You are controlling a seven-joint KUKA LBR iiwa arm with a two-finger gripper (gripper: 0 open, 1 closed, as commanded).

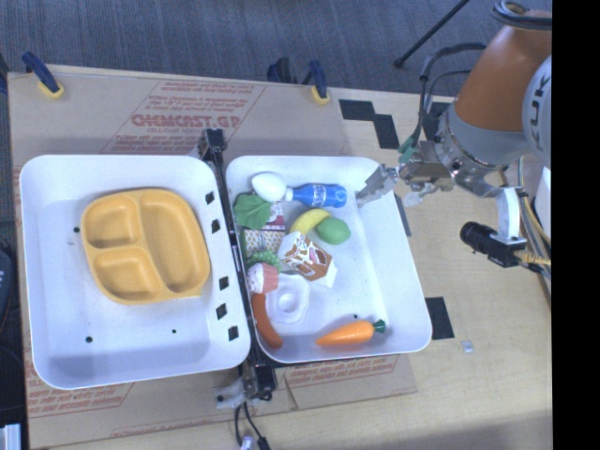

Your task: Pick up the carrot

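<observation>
Fingers of the gripper [375, 185] look parted and hold nothing, hovering over the right bin's [398, 279] far right corner. The carrot [349, 333] lies along its near edge. Approach step, likely; next move calls for reaching nearer and descending

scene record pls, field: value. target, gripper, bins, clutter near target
target: carrot, lying flat near the front edge of the right bin, green top pointing right
gripper: over the right bin's back right corner, apart from the carrot
left bin: holds a yellow divided tray
right bin clutter: blue bottle, banana, sausage
near target: sausage to its left, not touching
</observation>
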